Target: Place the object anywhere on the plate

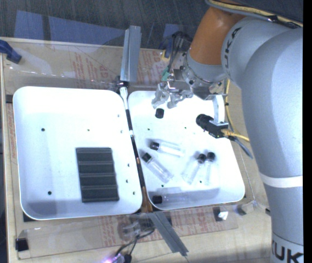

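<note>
Where the arm (254,64) reaches in from the right, you see its gripper (166,100) hanging over the far left part of the right bin (232,193). Its two pale fingers (159,98) point down toward the bin floor and stand slightly apart, and nothing lies between them. Just below the fingertips you can pick out a small dark cap or stopper (159,113) resting on the white floor, apart from the fingers.

Look nearer in the same bin and you find several clear vials with black caps lying on their sides: one vial (165,147) near the middle, another vial (154,166) close to the wall between the bins, and a pair of vials (198,167) to the right, side by side. A longer clear tube (186,198) lies along the near wall.

In the left bin (24,147) you see a dark ribbed plate (96,174) lying flat, toward the near right part of that bin, well apart from the vials.
</note>
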`<move>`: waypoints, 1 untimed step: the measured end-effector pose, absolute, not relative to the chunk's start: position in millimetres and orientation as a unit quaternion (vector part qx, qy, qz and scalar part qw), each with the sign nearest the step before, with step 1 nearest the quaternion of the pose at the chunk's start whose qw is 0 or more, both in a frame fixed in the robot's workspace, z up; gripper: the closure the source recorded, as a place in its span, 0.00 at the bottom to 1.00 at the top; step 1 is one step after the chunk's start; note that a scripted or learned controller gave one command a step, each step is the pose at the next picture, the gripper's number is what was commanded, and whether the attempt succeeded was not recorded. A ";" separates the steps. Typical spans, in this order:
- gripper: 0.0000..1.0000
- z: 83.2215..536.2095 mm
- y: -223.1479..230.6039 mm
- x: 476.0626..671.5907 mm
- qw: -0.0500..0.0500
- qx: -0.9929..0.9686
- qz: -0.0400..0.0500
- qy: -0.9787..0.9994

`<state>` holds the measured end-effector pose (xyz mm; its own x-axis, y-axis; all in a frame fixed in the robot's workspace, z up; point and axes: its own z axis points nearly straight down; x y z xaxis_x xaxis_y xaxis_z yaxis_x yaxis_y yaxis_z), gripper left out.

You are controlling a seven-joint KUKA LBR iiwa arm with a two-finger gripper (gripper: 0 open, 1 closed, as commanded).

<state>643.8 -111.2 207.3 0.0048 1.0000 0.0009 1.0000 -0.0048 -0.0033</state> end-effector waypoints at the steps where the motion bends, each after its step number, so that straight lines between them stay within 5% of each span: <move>1: 1.00 191.2 -34.0 656.2 0.002 -0.743 0.002 -0.670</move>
